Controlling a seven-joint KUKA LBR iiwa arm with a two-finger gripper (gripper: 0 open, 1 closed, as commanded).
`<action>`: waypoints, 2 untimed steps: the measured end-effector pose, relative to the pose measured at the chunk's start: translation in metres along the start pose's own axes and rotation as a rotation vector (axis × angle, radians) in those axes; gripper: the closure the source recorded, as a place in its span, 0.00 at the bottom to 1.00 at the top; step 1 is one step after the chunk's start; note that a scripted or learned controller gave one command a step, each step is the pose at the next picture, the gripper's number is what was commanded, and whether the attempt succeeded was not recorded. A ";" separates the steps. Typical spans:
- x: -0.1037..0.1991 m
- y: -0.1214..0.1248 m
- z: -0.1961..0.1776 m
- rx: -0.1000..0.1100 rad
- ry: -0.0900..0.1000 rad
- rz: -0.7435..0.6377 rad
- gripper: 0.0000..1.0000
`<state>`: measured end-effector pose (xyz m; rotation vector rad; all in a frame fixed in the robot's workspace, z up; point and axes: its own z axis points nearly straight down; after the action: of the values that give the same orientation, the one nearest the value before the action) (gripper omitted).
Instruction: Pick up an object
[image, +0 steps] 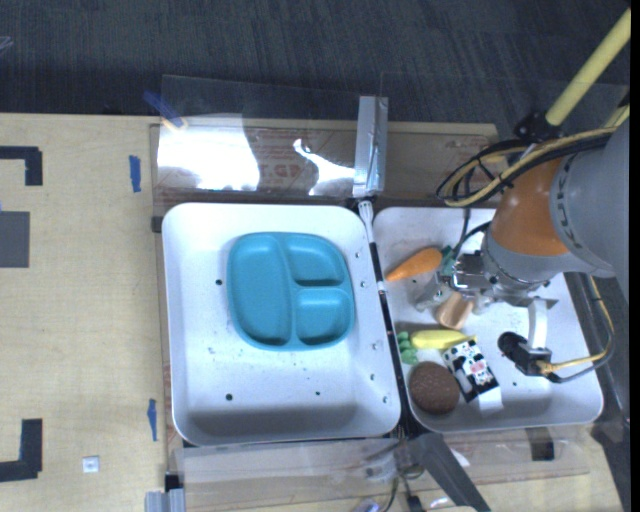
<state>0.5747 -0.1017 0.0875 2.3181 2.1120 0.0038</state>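
Observation:
The right bin (580, 395) holds an orange carrot (414, 264), a tan rounded piece (455, 310), a yellow corn cob with a green end (432, 341), a brown ball (434, 386) and a small black-and-white printed box (472, 370). My gripper (452, 291) is low in this bin, just right of the carrot and right above the tan piece. The grey arm with its orange band (525, 225) covers the gripper's upper part and the bin's back right.
The left bin (200, 380) bears a blue divided plate (291, 288). A clear panel (260, 150) stands behind the bins. Cables (560, 365) trail over the right bin's right side. A low wall (382, 320) splits the two bins.

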 end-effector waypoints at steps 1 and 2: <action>-0.004 0.001 0.000 0.002 0.002 -0.266 0.00; -0.005 0.002 -0.011 -0.003 0.001 -0.263 1.00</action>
<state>0.5765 -0.1072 0.0982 2.0199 2.3965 0.0075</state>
